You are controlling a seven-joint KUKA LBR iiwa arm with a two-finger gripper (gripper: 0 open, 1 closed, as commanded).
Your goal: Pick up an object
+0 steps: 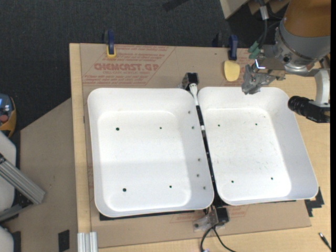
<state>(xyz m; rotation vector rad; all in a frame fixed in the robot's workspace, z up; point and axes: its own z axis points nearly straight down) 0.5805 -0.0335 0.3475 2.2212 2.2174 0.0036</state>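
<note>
A small pale yellow object [231, 70] lies on the brown board just beyond the far left corner of the right bin [294, 140]. My gripper [251, 86] hangs at the far rim of that bin, a short way to the right of the yellow object and apart from it. Nothing shows held under it. The grey wrist and orange band rise above it at the top right.
The left bin [100, 140] sits beside the right one, with a black cable [202, 135] along the seam between them. Two blue clamps [109, 39] [232, 44] stand at the board's far edge. A black fitting [304, 107] juts in by the right bin's right rim.
</note>
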